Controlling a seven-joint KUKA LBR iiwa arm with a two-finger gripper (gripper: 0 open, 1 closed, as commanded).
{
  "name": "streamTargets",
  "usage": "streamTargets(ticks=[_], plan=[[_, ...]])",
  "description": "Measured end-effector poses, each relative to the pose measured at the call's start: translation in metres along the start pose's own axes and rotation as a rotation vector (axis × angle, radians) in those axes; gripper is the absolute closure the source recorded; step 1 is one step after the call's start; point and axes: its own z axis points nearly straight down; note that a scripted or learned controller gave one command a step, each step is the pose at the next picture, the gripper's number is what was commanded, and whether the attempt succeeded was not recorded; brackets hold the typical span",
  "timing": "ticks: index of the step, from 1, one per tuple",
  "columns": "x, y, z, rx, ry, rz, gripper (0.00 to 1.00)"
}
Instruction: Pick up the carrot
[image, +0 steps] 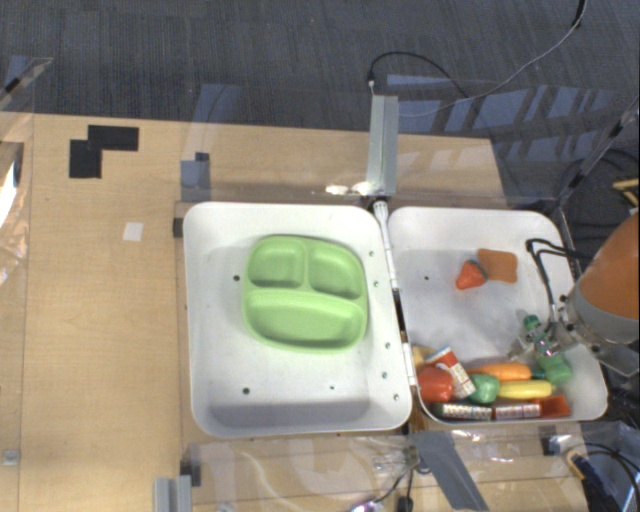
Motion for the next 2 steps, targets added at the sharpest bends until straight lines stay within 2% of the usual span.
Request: streamTargets(ticks=[1, 2], plan=[[-0.005, -0.001, 0.000, -0.002, -0.002, -0.228, 1.00], [-0.028, 0.057, 0.002, 0.000, -0.001, -0.185, 1.00]])
